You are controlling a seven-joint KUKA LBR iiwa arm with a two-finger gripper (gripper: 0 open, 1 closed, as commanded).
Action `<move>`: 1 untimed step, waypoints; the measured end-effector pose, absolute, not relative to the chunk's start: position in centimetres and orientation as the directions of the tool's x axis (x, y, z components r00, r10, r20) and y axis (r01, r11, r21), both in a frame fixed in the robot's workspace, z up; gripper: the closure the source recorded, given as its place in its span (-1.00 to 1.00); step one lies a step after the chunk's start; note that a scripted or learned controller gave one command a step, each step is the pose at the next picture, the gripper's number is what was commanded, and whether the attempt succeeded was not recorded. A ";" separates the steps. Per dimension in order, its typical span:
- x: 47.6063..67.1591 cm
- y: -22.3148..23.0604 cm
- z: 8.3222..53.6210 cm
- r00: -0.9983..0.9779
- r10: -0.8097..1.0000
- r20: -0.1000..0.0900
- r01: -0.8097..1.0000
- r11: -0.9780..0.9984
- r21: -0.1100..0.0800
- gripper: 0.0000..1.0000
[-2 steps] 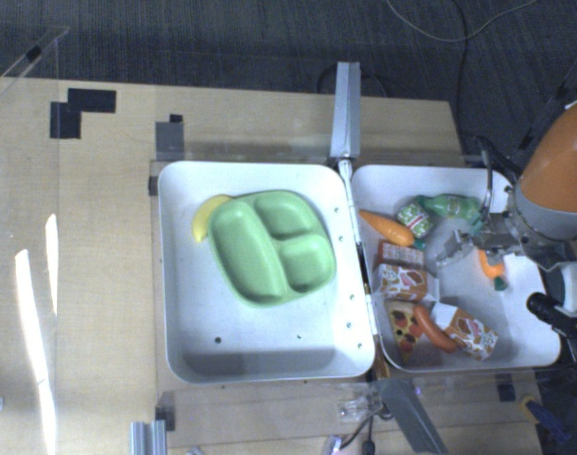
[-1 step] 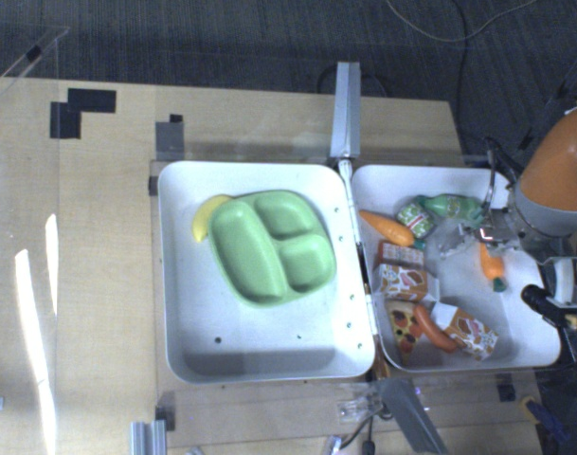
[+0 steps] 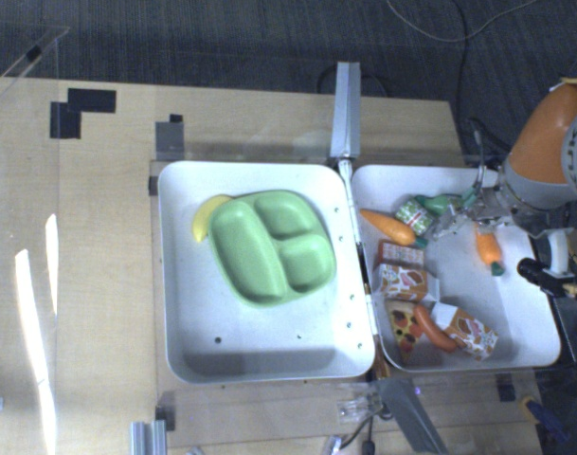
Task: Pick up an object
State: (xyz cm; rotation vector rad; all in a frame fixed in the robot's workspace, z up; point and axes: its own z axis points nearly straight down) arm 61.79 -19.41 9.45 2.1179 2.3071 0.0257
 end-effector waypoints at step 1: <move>58.7 -19.9 9.7 -0.130 0.991 -0.004 0.991 0.130 0.033 -1.00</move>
